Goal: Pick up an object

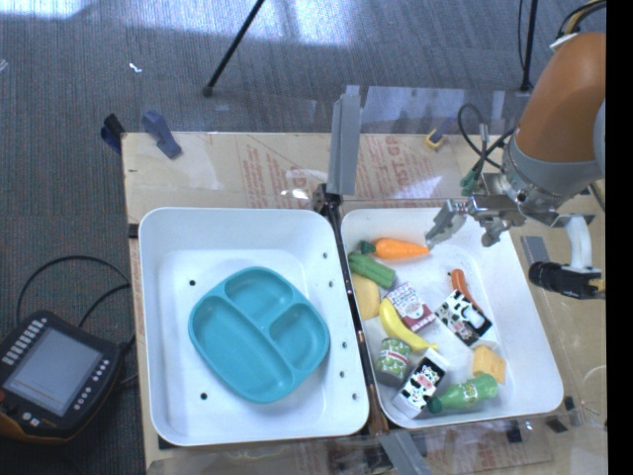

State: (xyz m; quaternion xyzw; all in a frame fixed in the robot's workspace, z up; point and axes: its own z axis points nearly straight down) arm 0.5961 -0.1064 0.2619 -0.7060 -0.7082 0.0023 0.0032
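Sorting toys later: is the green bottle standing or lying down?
Lying down. The green bottle rests on its side along the right bin's near edge.

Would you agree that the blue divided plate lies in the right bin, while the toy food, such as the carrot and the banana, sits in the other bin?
Not quite: the camera view shows the blue divided plate in the left bin. The carrot and the banana sit in the other bin, as you said.
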